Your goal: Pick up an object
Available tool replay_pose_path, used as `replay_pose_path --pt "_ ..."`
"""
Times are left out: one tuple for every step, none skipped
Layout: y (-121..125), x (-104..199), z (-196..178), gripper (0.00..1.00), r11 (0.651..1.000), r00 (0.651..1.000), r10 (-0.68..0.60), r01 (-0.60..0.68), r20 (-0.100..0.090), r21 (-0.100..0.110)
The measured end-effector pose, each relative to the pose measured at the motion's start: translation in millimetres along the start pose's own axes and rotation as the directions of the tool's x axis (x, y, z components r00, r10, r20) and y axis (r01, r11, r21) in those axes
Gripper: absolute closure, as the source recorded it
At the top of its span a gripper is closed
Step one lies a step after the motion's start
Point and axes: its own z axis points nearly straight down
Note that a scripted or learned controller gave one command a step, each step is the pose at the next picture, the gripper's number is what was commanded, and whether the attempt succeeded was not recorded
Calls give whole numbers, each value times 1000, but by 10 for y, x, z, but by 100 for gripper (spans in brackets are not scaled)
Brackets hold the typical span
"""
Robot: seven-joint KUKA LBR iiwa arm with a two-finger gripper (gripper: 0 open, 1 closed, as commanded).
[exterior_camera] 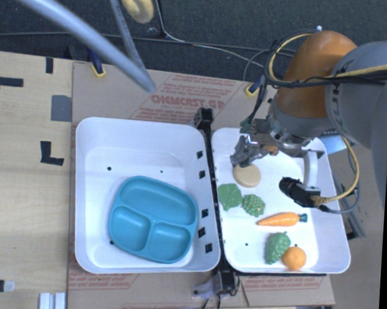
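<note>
A blue divided tray lies toward 5 o'clock in the left white bin. Both bins sit on a sheet of brown cardboard with red lettering, on a wooden bench marked with black tape. At 12 o'clock, a grey metal pole and black cables cross the dark backdrop.

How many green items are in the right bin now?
3. One green piece near the bin's left wall, a second right beside it, and a third near the front, next to the orange ball. The arm may hide more.
</note>
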Motion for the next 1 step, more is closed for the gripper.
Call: replay_pose_path --pt "-240 576 -17 100 1000 1000 -2 2 -1 0"
